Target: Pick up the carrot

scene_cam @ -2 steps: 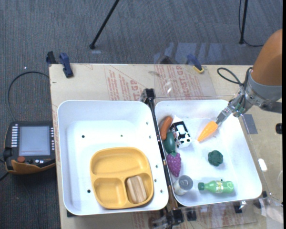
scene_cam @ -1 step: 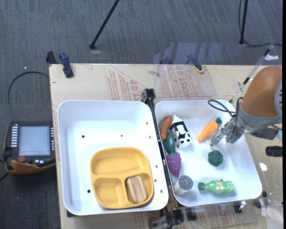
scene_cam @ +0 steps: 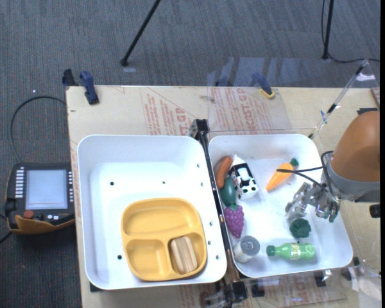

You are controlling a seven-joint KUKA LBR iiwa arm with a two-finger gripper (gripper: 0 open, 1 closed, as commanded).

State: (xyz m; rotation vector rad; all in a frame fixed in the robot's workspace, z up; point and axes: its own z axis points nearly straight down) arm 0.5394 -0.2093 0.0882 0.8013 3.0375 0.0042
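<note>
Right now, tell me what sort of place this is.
Probably a robotics lab: tripod legs on grey carpet, a teach pendant on the floor, and a clamped plywood bench bearing bins of toy food.

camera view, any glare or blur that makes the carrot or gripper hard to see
Camera view: the carrot is sharp and evenly lit against the right bin; the white bin floor is bright but not washed out; the gripper is slightly soft, its metal parts hard to separate.
</note>
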